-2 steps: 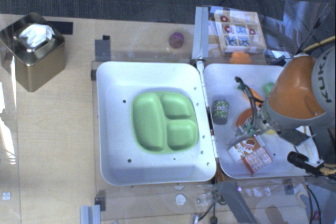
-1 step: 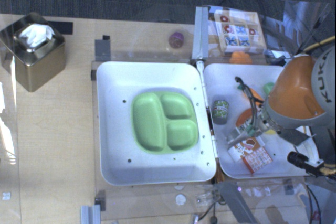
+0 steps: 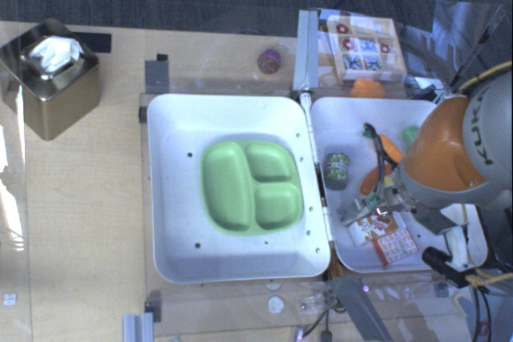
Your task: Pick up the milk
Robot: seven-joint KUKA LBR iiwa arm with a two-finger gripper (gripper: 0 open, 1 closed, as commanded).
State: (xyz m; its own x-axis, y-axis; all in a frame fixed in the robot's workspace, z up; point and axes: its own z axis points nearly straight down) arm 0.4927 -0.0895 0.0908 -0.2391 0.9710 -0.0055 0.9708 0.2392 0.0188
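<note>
The milk, a small flat carton with red and white print, lies on its side in the lower part of the right bin, toward the lower right of the frame. The gripper hangs just above the carton's upper left corner; whether its fingers are spread or pressed together cannot be told, and whether they touch the carton is not clear either. The arm reaches in from the right edge, its orange band covering much of the bin's right side.

Above the gripper lies an orange carrot-like toy, and left of it stands a small dark can near the bin's left wall. The left bin holds a green divided plate at its centre. On the table, a metal tissue box sits at the upper left of the frame, a small purple ball lies above the left bin, and a picture box rests above the right bin.
</note>
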